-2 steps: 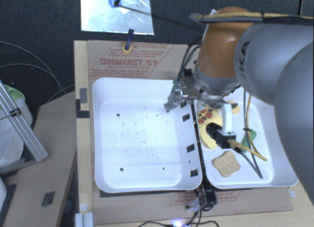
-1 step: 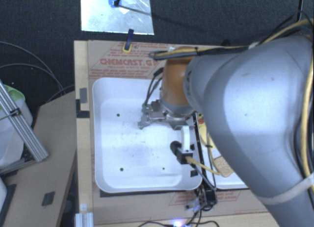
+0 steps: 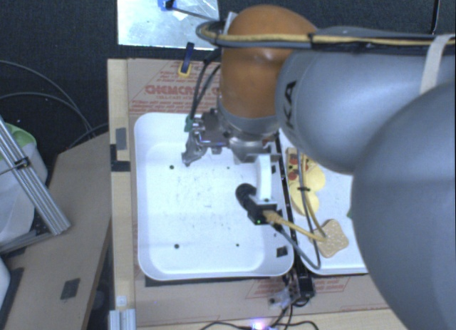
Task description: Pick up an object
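At the far left we see a tan side surface (image 3: 78,200) with a slanted aluminium rail (image 3: 32,186) lying across it, well apart from the work. Next comes the counter (image 3: 153,86), covered in printed cardboard, and on it the left bin (image 3: 153,250), whose white floor is bare apart from a few dark specks and scuffs.

Over the upper middle of that bin hangs the hand (image 3: 191,152), low above the floor. It is small and seen end-on (the wrist crowds it from above), so we cannot tell whether it is parted or closed, and we see nothing held in it. Above it rises the orange band (image 3: 260,43) and then the grey arm (image 3: 377,129), which covers most of the right side. A black cable fitting (image 3: 249,204) with a green light hangs beside the divide between the bins.

Further right, in the right bin (image 3: 340,270), lie the likely targets: a pale yellow piece (image 3: 312,177), partly hidden by the arm, and a tan, speckled toast (image 3: 333,238) near the front rim. We judge both to be light toy food, fairly stiff and flat. The toast lies low, so a hold across its two opposite edges looks best, with care that it does not slide on the smooth floor. The hand is well apart from both, so the pick is not yet begun.
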`<state>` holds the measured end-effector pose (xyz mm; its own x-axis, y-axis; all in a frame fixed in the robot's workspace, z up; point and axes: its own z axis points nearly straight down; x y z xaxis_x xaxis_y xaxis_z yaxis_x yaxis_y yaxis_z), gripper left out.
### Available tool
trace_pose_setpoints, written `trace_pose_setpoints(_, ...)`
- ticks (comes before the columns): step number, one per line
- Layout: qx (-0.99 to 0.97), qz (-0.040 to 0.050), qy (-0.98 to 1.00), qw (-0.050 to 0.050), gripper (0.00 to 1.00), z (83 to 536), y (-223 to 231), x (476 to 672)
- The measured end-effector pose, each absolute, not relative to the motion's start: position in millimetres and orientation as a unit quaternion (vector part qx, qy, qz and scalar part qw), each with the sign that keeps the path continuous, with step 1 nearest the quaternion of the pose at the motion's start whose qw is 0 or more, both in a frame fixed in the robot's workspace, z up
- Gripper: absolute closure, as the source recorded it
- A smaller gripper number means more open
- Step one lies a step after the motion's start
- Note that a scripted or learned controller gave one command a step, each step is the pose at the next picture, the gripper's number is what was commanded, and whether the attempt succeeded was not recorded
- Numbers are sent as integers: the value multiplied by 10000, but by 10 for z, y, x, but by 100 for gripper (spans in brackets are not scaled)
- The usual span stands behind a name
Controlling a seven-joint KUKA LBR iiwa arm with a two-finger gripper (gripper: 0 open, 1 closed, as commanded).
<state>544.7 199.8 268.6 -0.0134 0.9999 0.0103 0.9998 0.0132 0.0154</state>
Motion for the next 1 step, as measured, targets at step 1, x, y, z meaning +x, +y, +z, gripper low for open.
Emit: trace_pose_setpoints(1, 7035, 16, 7107, 7, 100, 2691, 1938, 5448)
